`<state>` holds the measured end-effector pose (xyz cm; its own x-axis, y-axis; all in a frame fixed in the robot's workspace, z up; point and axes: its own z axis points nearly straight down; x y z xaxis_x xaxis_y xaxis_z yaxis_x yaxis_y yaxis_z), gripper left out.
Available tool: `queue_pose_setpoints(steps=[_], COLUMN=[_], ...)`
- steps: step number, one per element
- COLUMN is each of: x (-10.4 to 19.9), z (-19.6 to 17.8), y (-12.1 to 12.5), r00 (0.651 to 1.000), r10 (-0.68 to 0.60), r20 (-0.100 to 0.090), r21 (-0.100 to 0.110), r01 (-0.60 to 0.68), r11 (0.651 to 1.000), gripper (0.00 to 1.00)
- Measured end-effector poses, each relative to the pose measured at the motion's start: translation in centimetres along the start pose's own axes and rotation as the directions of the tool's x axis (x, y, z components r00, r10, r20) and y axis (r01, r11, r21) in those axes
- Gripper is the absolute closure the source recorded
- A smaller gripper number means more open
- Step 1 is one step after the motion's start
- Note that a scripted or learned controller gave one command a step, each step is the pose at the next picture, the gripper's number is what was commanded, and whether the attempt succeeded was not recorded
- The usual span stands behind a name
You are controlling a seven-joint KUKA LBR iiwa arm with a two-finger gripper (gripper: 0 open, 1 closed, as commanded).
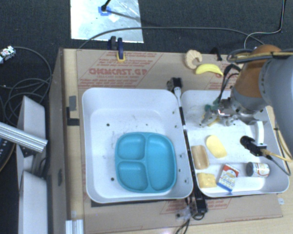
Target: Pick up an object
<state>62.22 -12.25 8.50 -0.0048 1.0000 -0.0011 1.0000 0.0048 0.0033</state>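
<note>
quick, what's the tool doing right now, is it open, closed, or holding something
Tool: over the right bin, above the yellow lemon-shaped item; open or closed cannot be told, and nothing is visibly held.

We saw the grey arm reaching in from the right, its orange band sitting just above the wrist. The wrist bent downward and leftward, and the gripper hung low, left of the orange band. Its tip looked small and blurred, so we could not read its state.
</note>
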Motion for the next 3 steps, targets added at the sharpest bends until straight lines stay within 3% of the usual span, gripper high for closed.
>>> queue_pose_setpoints(steps=[1, 2, 3], x=[-1.1, -1.4, 9.6], z=[0.6, -0.4, -10.1], y=[3.7, 3.6, 0.4], r00=[1.0, 1.0, 1.0], r10=[0.01, 0.008, -0.001], r20=[-0.014, -0.009, -0.002], r21=[0.052, 0.057, -0.001], r01=[-0.01, -0.007, 0.001], r11=[0.999, 0.998, 1.0], gripper=[0.0, 1.0, 1.0])
